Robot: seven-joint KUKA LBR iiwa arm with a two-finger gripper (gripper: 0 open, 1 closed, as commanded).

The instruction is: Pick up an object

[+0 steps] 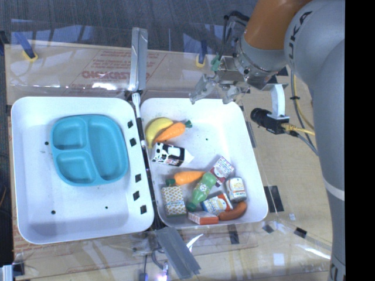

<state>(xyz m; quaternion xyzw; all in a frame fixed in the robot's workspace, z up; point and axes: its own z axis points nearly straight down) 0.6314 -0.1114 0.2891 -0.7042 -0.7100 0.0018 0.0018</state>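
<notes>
Two-finger gripper hovers at twelve o'clock over the right shallow white bin, fingers apart, holding nothing. Candidate yellow curved banana lies at ten o'clock, presumably awaiting descent.

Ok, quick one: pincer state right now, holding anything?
Pincer: open, nothing between its fingers, above the far rim of the right bin.

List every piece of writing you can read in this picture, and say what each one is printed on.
Red print on the clear sheet behind the bins: mirrored and blurred, unreadable.
Black-and-white carton: markings too small to read.
Small packets and cans in the right bin: labels too blurred.
Nothing is legible.
</notes>
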